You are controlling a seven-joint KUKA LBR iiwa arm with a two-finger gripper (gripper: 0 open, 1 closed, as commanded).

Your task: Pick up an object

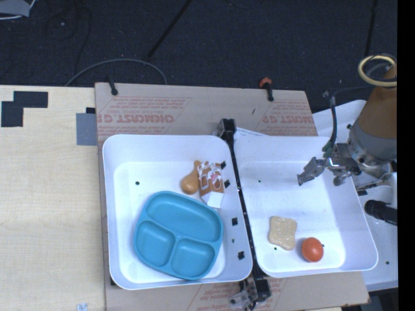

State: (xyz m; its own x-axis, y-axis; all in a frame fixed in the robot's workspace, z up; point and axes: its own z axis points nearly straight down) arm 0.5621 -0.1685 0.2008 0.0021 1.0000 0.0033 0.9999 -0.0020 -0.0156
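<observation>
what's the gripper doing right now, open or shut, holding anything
gripper: cannot be told if open or shut; nothing seen in it, above the right bin.

Even, bright overhead light; white bins (123, 173) near overexposed, soft shadows inside walls; dark floor (194, 31) underlit, grainy; overall focus slightly soft, colours bluish

Blue tray (175, 235), red tomato (312, 249), white bins (120, 173)
</observation>
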